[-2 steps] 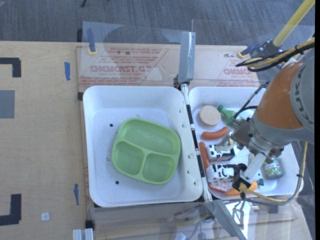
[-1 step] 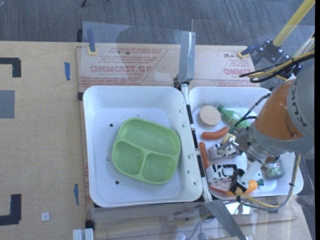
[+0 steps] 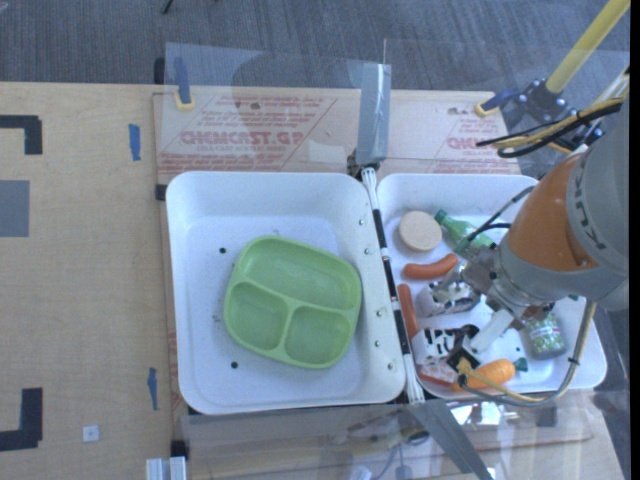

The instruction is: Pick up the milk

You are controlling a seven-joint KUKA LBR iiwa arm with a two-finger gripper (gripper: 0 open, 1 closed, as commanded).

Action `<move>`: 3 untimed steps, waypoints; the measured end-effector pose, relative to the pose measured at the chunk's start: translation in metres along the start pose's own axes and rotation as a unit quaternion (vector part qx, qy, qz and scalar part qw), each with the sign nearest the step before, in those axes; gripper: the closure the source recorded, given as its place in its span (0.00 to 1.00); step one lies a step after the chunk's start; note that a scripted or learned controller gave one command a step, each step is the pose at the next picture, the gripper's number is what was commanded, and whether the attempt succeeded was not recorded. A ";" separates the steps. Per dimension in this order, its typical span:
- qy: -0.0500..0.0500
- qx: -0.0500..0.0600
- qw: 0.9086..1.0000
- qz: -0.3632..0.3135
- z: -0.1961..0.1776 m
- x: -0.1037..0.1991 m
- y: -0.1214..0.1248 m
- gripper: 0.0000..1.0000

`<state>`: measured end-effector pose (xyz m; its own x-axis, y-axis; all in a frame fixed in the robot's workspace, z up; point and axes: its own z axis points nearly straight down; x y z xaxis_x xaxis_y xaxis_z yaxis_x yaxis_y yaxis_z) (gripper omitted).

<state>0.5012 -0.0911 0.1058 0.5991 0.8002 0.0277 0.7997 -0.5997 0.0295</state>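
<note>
At the near rim of the shallow white right bin lies an orange carrot-shaped toy, close against that edge. Just beyond it, in the bin's near-left part, sits the white carton with black patches, the milk, crowded by its neighbours and with little bare floor around it. A small clear jar with green contents stands toward the bin's right wall. Over the bin's middle hangs the gripper, just above the milk; I cannot tell whether it is wide or narrow, nor whether it holds anything. An orange-red sausage lies beyond, a second one runs along the bin's left wall, and a round tan disc and a green bottle sit by the far rim. The grey arm covers the bin's right side.
</note>
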 end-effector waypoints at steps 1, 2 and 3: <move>0.004 -0.004 0.985 0.173 0.001 -0.007 0.000 0.00; 0.001 -0.003 0.985 0.174 0.002 -0.015 0.035 0.00; -0.005 -0.003 0.936 0.353 0.005 0.034 0.075 0.00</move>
<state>0.5817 -0.1089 0.1043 0.9782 0.2049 0.0341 0.2046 -0.9788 0.0136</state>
